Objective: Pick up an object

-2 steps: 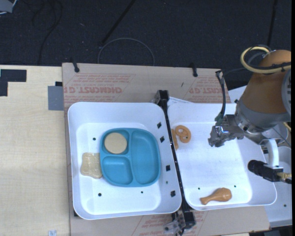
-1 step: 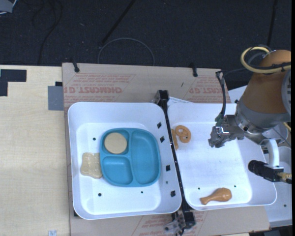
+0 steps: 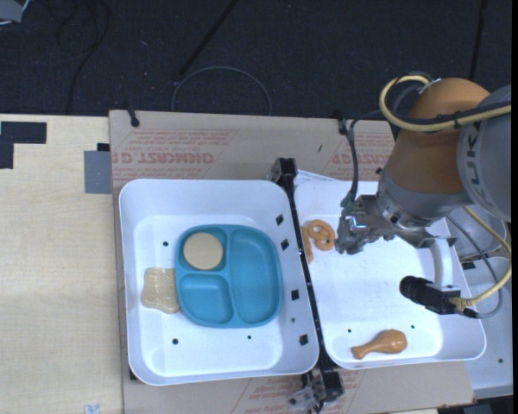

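Glossy tan drumstick (image 3: 380, 344), knotted pretzel (image 3: 318, 234) beside grey jaws (image 3: 350, 235), spread unclear.

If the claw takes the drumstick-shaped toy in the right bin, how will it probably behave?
The drumstick toy looks like moulded plastic, so probably stiff and light. Its rounded thick end may roll or pivot when pushed, and its smooth, tapering body could slip from the claw unless gripped across the thick part. It lies flat near the right bin's front wall, which may crowd a grasp.

L bin (image 3: 147, 205): tray (image 3: 242, 274), cookie (image 3: 202, 250) in it. R bin (image 3: 363, 352): pretzel (image 3: 318, 234), drumstick (image 3: 380, 344).
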`<action>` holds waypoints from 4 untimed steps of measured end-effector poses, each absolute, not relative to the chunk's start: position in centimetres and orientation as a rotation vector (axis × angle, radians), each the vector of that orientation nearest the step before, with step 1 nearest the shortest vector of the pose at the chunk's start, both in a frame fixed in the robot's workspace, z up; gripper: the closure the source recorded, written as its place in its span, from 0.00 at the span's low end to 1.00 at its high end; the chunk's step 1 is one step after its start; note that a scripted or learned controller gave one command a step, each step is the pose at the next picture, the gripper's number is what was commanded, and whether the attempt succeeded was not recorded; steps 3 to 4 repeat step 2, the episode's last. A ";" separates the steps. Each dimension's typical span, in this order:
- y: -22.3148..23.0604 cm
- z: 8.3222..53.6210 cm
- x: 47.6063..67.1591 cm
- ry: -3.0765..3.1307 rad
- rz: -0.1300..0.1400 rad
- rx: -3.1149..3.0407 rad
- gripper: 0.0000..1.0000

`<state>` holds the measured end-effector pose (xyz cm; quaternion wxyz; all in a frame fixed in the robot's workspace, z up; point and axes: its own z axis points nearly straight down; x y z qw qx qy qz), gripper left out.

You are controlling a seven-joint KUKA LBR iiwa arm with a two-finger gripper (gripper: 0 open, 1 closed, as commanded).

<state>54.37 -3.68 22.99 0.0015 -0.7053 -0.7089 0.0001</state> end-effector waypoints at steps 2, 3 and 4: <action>6.2 22.2 55.9 -2.223 0.003 -2.216 1.00; 6.2 22.2 55.9 -2.223 0.003 -2.216 1.00; 6.2 22.2 55.9 -2.223 0.003 -2.216 1.00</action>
